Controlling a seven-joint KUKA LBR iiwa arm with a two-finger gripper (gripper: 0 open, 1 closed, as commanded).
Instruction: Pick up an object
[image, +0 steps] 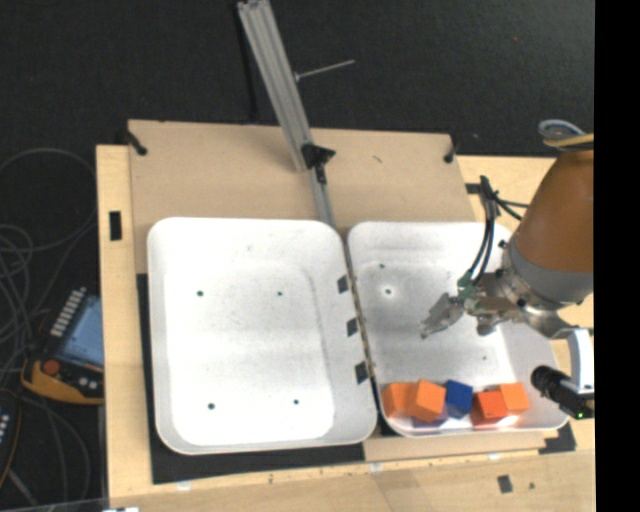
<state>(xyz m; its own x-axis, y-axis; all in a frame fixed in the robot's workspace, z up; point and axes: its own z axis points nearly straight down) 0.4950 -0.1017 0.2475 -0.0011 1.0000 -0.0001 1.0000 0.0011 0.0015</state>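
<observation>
Along the front wall of the right bin lies a row of blocks: an orange block at the left, a blue block in the middle, and an orange block at the right. A purple piece peeks out under the left orange block. My gripper hangs over the middle of the right bin, behind the blocks and apart from them, pointing left. Its fingers look spread, with nothing between them.
The left bin sits beside the right one, with small clips along the shared edge. A slanted metal rail rises at the back. Cables and a handheld pendant lie off the bench at the left.
</observation>
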